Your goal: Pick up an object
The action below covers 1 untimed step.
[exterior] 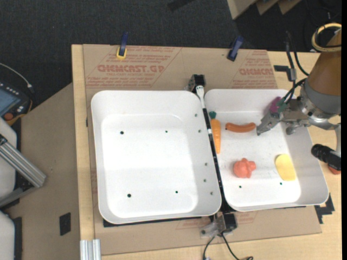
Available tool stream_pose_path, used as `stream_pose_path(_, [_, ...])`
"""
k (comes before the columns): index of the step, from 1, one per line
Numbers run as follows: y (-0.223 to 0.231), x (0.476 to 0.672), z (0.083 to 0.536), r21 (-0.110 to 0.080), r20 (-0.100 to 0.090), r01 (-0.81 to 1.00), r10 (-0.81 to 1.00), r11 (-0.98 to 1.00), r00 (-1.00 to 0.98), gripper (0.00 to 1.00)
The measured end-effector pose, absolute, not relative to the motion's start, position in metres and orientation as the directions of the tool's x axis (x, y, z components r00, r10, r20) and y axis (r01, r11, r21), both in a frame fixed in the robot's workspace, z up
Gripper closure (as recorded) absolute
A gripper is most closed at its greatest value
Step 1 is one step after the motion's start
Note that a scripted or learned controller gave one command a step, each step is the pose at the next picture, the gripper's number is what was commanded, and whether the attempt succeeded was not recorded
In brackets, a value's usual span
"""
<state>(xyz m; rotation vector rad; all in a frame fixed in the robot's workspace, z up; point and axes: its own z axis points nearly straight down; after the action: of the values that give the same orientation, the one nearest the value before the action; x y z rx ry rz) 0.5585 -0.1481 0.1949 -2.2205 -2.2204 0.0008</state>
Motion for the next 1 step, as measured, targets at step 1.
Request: stream_pose_path(1, [-0.1373, 0.4790, 0.3022, 0.010, -0.002, 1.000, 1.000, -0.001, 0.001, 0.00])
